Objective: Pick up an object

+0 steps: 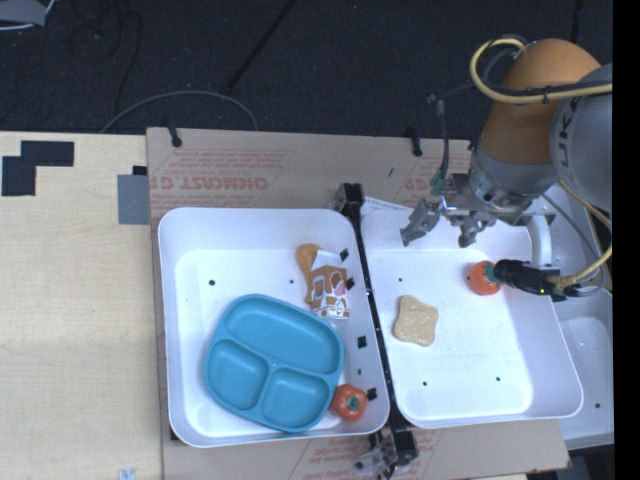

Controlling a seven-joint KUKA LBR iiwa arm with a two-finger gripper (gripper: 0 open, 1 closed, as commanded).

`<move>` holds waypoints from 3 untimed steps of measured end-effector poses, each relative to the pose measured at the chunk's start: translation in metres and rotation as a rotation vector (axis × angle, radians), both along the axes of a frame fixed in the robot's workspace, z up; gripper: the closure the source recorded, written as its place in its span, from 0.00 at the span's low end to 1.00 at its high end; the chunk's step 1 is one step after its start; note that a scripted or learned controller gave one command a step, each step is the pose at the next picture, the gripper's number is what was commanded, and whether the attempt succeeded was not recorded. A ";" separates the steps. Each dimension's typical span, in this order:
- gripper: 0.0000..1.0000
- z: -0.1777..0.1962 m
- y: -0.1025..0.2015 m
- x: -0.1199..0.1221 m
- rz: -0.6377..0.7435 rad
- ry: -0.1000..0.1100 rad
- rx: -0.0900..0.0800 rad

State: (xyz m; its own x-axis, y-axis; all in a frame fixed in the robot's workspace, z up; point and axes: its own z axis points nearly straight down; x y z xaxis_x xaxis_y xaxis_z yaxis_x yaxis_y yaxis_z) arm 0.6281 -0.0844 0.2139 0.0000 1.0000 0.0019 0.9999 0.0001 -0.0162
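Gripper hangs over the right bin's far edge, fingers spread, holding nothing. Toast slice lies near the divider, open floor around it; tomato sits right.

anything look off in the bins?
Mostly tidy. The blue three-compartment plastic tray lies askew in the left white bin, a small red tomato-like toy tight against its lower right corner. The pincer hangs open above the right white bin, holding nothing.

Right bin mostly open around bread slice and tomato.
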 end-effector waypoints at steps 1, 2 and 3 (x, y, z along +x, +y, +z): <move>0.00 0.008 0.000 0.003 0.001 -0.013 -0.001; 0.00 -0.036 0.002 0.002 0.001 -0.009 -0.001; 0.00 -0.083 0.003 0.008 0.002 -0.009 -0.001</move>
State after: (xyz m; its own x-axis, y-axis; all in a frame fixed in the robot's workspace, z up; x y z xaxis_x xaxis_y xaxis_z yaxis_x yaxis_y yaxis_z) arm 0.6364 -0.0814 0.1311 -0.0017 1.0000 0.0005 1.0000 0.0017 -0.0073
